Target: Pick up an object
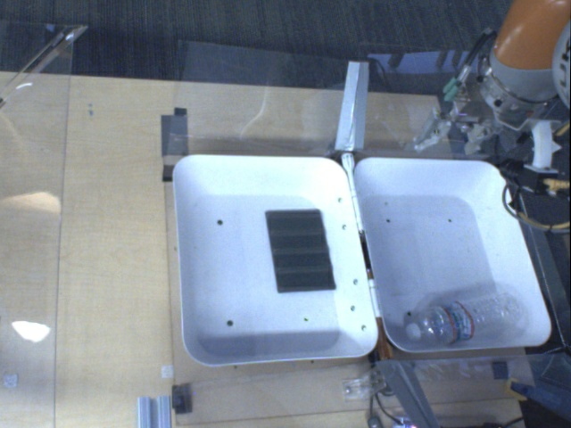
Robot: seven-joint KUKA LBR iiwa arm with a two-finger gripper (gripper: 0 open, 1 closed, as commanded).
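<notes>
Pale wooden bench (pixel 89 266), seen from above at a slant, with dark carpeted floor along the top of the view. Two shallow white bins sit side by side on it, their inner rims nearly touching along a narrow seam.

Left bin (pixel 201 239): holds one object, a flat dark rectangular pad (pixel 300 251) with ribbed horizontal bands, lying roughly in the middle of the floor and turned slightly off square to the walls. Small dark holes dot the bin floor around it.

Right bin (pixel 500 203): holds one object, a clear plastic bottle (pixel 459 320) lying on its side against the near wall, its cap end pointing toward the seam and a blue and red label around its middle. Its transparent body is hard to separate from the white floor at the far end.

Metal post (pixel 351 105): a grey upright strip rising from the far end of the seam between the bins.

Robot arm (pixel 535 34): enters at upper right, orange band visible above the wrist. The gripper (pixel 443 132) hangs beyond the far rim of the right bin, above the bench, well apart from the bottle and the pad. Nothing is seen between its fingers; whether they are spread or closed cannot be told at this angle.

Cables (pixel 535 194) trail down beside the right bin's outer wall.
</notes>
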